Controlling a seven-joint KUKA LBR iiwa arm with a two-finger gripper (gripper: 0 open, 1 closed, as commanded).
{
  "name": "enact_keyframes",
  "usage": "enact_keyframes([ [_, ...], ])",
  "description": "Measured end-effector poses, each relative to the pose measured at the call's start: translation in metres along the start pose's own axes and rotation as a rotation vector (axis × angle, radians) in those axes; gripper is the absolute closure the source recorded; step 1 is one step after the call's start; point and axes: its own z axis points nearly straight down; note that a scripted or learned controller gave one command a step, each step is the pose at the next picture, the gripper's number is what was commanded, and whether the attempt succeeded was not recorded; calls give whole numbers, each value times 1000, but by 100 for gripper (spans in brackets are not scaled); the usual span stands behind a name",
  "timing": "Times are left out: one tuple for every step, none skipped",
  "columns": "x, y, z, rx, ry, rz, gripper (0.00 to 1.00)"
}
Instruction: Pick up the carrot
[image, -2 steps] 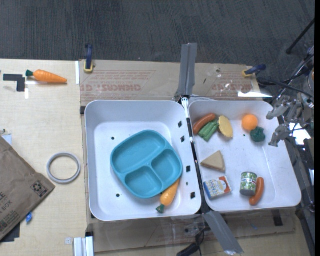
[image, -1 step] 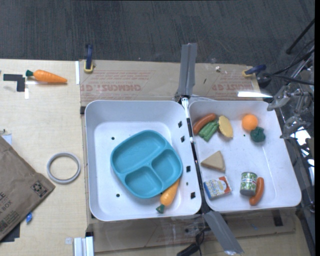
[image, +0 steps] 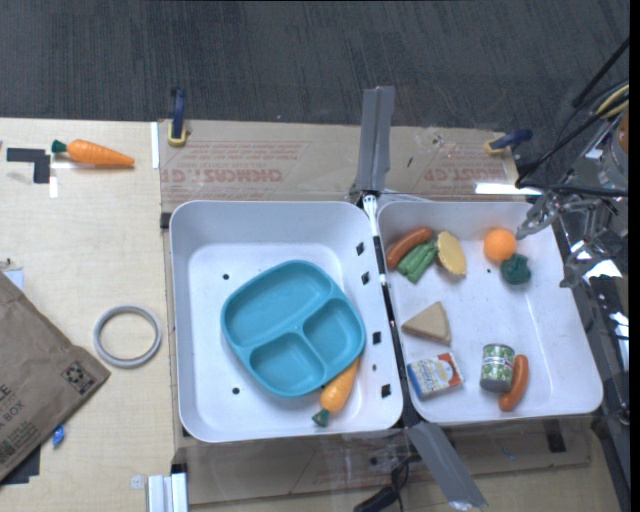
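Nearest the camera, in the left shallow white plastic bin (image: 190, 300), an orange toy carrot with a green top (image: 337, 392) lies tilted, its green end toward the front wall and its upper end touching the front right edge of a blue three-compartment plastic plate (image: 292, 340), which sits near the middle of that bin

In the front of the right shallow white plastic bin (image: 570, 395) a small white and blue carton (image: 434, 375) lies beside a green-labelled tin can (image: 496, 366), and a red toy sausage (image: 514, 383) lies against the can's right side. Behind the carton is a tan wedge of toy bread (image: 428, 323)

On the wooden bench to the left, a grey tape ring (image: 127, 335) lies flat near a sheet of brown cardboard (image: 40, 385)

Farther back in the right bin, a red-orange toy hot dog (image: 409, 244), a green toy vegetable (image: 419, 261) and a yellow toy corn cob (image: 451, 254) lie bunched together; to their right a round orange ball-shaped fruit (image: 499, 245) touches a small dark green leafy toy (image: 516, 270)

The metal gripper (image: 542, 216) hangs over the far right corner of that bin, well apart from the carrot by the plate; whether it is parted or closed cannot be told, and nothing is seen in it

Farthest, at the bench's back left, a second orange carrot (image: 93, 153) lies outside both bins
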Motion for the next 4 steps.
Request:
enact_keyframes([
  [-6,-3,6,0,-1,-313,0],
  [-43,-25,70,0,-2,-560,0],
  [-44,-24,14,1,-3,-1070,0],
  [-23,-12,104,-3,-2,-902,0],
])
